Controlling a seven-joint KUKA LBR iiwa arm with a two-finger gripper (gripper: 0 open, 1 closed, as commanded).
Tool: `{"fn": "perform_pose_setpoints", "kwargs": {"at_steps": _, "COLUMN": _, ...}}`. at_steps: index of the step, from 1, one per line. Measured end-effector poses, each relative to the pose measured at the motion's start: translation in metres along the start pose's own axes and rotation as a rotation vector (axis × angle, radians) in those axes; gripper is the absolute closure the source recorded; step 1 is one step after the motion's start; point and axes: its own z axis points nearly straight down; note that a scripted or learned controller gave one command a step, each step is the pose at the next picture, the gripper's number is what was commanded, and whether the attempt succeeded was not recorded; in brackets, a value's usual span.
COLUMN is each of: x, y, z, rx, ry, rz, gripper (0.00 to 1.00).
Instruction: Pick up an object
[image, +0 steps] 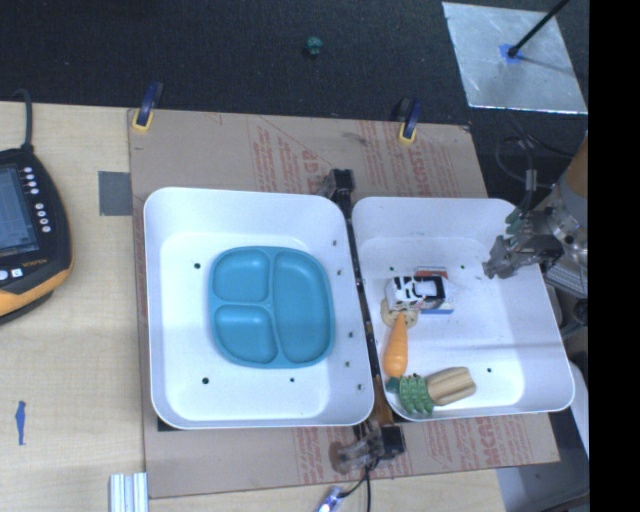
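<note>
My gripper (500, 262) sits at the right bin's (520, 345) far-right rim; can't tell its state, nothing seen held. Carrot (397, 347) lies approx 8 o'clock from me, well apart, long axis 12–6, smooth orange, tapered. Tan cylinder (449, 385) at 7 o'clock, blue sectioned plate (270, 305) in left bin (175, 390).

Blue plate (271, 306) in left bin (170, 215)
</note>
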Motion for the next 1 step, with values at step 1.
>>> {"fn": "perform_pose_setpoints", "kwargs": {"at_steps": 1, "x": 0.0002, "y": -0.0006, "z": 0.001, "rx": 0.003, "ry": 0.001, "rz": 0.0, "gripper": 0.0}}
